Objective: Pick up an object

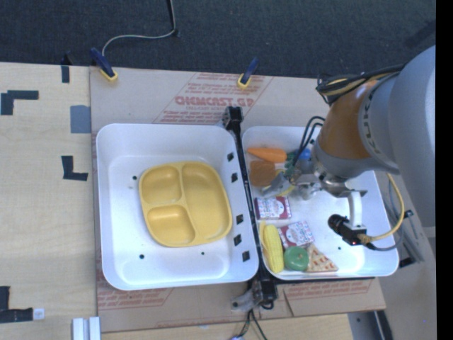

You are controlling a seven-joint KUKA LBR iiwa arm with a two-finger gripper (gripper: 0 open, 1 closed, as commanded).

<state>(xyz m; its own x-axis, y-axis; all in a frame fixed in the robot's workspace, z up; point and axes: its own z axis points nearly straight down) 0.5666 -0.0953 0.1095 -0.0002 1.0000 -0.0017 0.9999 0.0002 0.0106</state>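
The right bin [375,261] holds a toy carrot [267,154] at its far left, a brown piece [262,172] below it, a red-and-white packet [272,208], a second packet [297,232], a corn cob [272,247], a green round item [297,259] and a pizza slice [320,262]. My gripper [289,183] hangs low over the bin's left part, just right of the brown piece and above the red-and-white packet. Nothing shows between its fingers.
The left bin [113,190] holds a yellow divided plate [185,202]. A black divider [241,183] separates the bins. The grey arm with its orange band [340,119] covers the right bin's far right side. Yellow clamps [248,75] and a cable lie beyond the bins.
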